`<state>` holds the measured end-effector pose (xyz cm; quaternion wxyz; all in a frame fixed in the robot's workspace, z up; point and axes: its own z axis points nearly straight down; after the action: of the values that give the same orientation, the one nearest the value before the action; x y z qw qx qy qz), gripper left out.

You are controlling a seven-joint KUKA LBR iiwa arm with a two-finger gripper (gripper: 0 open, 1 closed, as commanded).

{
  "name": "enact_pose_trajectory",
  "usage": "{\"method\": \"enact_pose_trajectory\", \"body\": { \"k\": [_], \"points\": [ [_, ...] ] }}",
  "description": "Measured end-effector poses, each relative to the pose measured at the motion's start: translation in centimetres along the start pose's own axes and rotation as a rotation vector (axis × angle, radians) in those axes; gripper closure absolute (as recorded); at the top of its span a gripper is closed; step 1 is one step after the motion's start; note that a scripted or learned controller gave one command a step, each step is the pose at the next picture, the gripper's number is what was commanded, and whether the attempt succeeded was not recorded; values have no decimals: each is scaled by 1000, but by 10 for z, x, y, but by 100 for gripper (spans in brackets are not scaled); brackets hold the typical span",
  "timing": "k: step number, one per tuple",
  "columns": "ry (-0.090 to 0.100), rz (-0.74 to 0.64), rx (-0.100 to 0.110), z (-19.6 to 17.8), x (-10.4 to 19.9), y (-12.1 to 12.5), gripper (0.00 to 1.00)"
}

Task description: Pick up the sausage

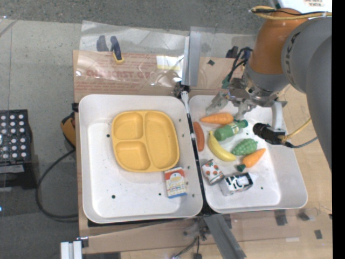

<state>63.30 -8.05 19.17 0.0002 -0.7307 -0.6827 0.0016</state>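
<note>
The sausage (pixel 199 136), a reddish-orange link, lies along the left wall of the right bin (pixel 291 193), next to the banana (pixel 220 149). My gripper (pixel 230 106) hangs over the back of the right bin, just above an orange carrot (pixel 217 118) and up and to the right of the sausage. Its fingers (pixel 215 103) are spread apart with nothing between them, so it is open.
The right bin also holds a green bottle (pixel 232 130), a green bumpy fruit (pixel 243 146), a second carrot (pixel 253 157) and two small cartons (pixel 212 171) (pixel 237 182). The left bin (pixel 97 198) holds a yellow divided plate (pixel 145 140) and a small carton (pixel 176 182).
</note>
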Motion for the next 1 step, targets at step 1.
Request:
{"method": "enact_pose_trajectory", "body": {
  "k": [1],
  "points": [
    [1,-148,-3,99,-5,2,0]
  ]
}}
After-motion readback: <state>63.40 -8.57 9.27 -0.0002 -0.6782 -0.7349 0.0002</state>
